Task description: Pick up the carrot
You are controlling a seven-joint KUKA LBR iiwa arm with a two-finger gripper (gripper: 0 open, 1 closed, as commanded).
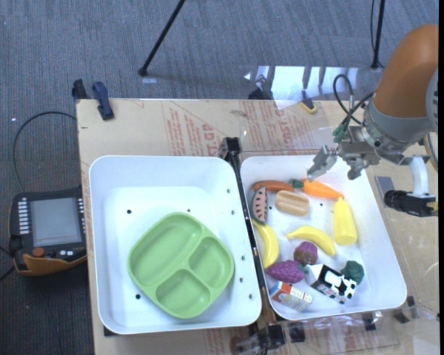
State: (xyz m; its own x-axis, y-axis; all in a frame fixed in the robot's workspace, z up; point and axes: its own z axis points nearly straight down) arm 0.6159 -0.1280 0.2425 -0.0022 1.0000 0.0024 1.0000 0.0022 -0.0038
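Carrot [323,190] lies in the right bin [388,261], at its far side, just below the claw [336,163] and a bit toward me; not between the fingers. I read the claw as spread: one finger [316,166] points down-left, the other sits apart to its right, nothing pinched.

Nearest to me, well below the claw: small carton [290,295], black-and-white cow toy [331,282], dark green piece [354,271], purple grapes [284,271], brownish-purple fruit [305,253].

Midway up: banana [311,234], second yellow banana [267,244] against the bin's left wall, pale yellow corn-like piece [344,221] below and slightly right of the claw.

Closer under the claw: hot dog bun [291,203] just left of the carrot, watermelon slice [260,204] further left, a red-orange piece [274,186] along the far edge touching the carrot's green end.

Left bin [111,183] sits well left of the claw and holds a green divided plate [181,265].

Both bins rest on the surface [177,124]. A teach pendant [50,229] lies on the floor far left.
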